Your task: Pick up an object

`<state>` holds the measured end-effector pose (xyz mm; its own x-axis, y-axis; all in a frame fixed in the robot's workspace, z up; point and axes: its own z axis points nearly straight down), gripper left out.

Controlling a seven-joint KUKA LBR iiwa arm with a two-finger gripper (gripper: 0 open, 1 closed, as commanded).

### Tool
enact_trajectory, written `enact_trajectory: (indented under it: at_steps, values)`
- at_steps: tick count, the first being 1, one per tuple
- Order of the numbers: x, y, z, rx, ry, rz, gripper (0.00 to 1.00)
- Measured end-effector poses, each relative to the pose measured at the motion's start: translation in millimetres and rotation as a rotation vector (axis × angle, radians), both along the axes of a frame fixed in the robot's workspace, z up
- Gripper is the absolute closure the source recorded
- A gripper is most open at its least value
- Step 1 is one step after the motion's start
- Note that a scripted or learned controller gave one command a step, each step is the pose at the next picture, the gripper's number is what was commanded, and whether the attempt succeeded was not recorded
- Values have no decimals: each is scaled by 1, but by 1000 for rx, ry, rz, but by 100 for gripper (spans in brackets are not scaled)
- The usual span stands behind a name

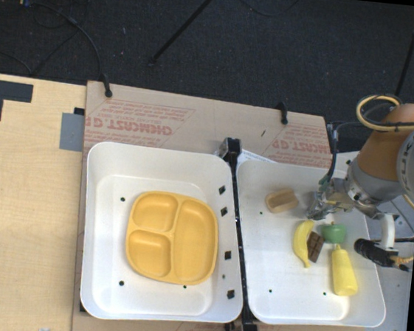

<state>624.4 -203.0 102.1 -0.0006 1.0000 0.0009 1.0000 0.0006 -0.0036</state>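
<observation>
Cardboard [196,126] under the bins reads "CHEMCRZT", upside down; gripper [326,205] near banana [302,242], jaws' state unclear.

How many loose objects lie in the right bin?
4: a tan block toward the back, a banana, a small brown piece beside it, a yellow bottle. The gripper may hide more.

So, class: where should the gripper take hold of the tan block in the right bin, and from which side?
Probably across the short sides of the tan block, coming straight down. It lies flat and alone in the right bin, clear of the banana, so both long faces look free.
</observation>
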Motion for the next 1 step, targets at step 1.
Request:
enact_trajectory:
  at_steps: [1]
  values:
    - [-1, -8, 48, -2, -5, -1, 100]
